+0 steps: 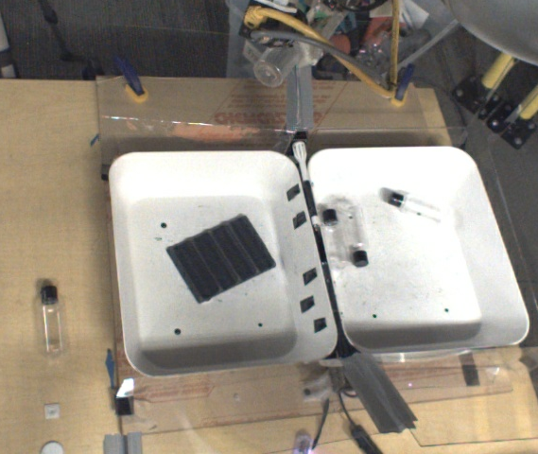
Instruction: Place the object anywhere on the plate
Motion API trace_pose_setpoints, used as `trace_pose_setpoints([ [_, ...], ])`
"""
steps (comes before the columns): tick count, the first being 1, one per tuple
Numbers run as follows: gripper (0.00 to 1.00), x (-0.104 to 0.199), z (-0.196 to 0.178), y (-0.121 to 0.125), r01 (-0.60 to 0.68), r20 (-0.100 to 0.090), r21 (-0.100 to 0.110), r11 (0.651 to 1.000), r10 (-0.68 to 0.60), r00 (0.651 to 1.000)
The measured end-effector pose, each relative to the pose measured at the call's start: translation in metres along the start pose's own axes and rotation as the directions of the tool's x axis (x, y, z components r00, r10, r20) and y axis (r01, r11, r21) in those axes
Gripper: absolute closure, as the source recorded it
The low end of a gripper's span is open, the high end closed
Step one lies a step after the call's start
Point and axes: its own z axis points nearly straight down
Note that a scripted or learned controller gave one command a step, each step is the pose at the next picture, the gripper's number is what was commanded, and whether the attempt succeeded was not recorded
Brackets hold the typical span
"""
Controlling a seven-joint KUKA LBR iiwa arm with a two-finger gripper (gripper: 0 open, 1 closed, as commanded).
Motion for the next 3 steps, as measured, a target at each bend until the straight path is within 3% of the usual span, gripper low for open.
trace_pose_setpoints([
  [3,1.0,0.007,-0.03,-0.006,0.015,-0.003,-0.005,1.0,-0.015,1.0],
])
